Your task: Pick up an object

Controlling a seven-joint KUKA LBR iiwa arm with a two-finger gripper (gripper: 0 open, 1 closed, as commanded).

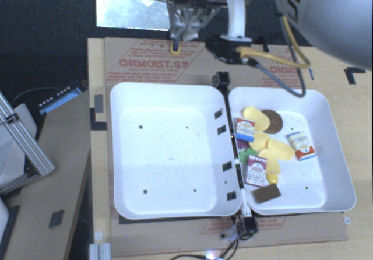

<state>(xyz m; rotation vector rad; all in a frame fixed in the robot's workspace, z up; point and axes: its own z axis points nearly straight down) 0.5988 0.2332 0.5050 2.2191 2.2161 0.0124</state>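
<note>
So the board under everything has "CHEMCAST GP" (154, 63) printed on it in red, readable above the left bin, and the same red print repeats faintly elsewhere on the sheet but too small to make out. The table (61, 136) itself is plain tan wood off to the left.

Two white bins sit side by side. The left bin (166, 151) shows just a few dark specks on its floor. The right bin (326, 154) has all the stuff, bunched toward its left half. Counting what I can: one brown round disc (271, 120), one small carton with a blue and red label (245, 129), one white and red packet (301, 145) off to the right of the pile, one pink packet (256, 171) with print I can't read, one dark brown flat block (267, 193) nearest the front, and roughly three or four yellow pieces (274, 149) overlapping in the middle. There's a bit of green and purple tucked by the divider, can't tell what.

The gripper (184, 32) hangs up top, past the back edge of the bins, above the board and well apart from the pile. Can't tell how the jaws are set from here. On the big grey arm (326, 2) at top right you can read part of "KUKA".
</note>
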